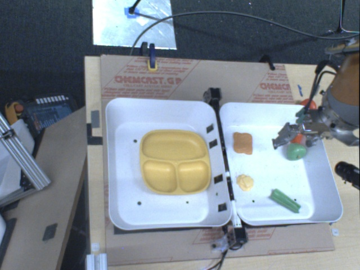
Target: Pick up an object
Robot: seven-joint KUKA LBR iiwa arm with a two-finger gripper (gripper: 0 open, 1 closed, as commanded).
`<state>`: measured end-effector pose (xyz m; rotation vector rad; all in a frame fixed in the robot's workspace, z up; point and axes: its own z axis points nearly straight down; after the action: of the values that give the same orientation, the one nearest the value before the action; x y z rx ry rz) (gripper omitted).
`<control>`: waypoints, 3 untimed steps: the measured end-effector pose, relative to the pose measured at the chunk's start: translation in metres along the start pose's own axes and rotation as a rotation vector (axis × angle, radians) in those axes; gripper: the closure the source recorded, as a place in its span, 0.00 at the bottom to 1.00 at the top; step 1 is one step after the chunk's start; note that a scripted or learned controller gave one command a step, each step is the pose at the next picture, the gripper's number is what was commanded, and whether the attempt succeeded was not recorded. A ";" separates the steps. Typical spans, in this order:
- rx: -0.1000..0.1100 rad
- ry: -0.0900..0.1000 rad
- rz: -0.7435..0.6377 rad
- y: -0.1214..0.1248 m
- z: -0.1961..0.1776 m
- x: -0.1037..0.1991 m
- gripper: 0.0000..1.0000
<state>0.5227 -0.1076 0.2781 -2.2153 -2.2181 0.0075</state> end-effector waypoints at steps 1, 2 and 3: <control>-0.010 -0.002 -0.002 0.002 -0.005 0.000 0.00; -0.006 -0.001 -0.001 -0.005 0.050 0.007 0.00; -0.004 0.000 0.001 -0.009 0.113 0.005 0.00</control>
<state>0.5131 -0.1021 0.1653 -2.2179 -2.2196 0.0036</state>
